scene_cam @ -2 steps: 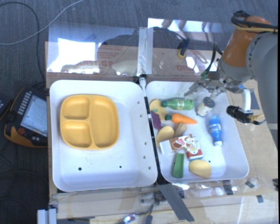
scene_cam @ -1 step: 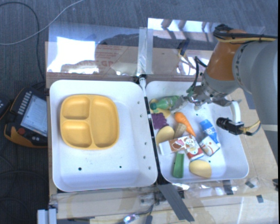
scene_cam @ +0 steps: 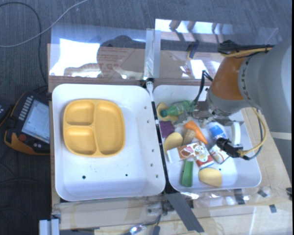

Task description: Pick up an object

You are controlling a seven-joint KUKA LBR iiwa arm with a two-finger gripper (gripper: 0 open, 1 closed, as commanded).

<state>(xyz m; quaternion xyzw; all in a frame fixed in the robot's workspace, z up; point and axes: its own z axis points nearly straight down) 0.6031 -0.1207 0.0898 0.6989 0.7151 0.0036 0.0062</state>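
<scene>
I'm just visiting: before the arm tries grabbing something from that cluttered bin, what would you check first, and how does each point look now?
1. Arm over the right bin: ok.
2. Gripper open or shut: cannot tell, the wrist hides it.
3. Anything already held: cannot tell.
4. Targets within reach: ok; orange carrot and green bottle lie beside the gripper.
5. Items well separated: not ok; they crowd together.
6. Left bin holding only the yellow tray: ok.

Left bin: white, shallow, holds one yellow divided plate with three compartments, lying flat.
Floor: dark grey carpet; thin cable looped at upper left.
Left of bench: orange-and-black handheld pendant, screen up.
Behind bins: clear panels, glare.
</scene>
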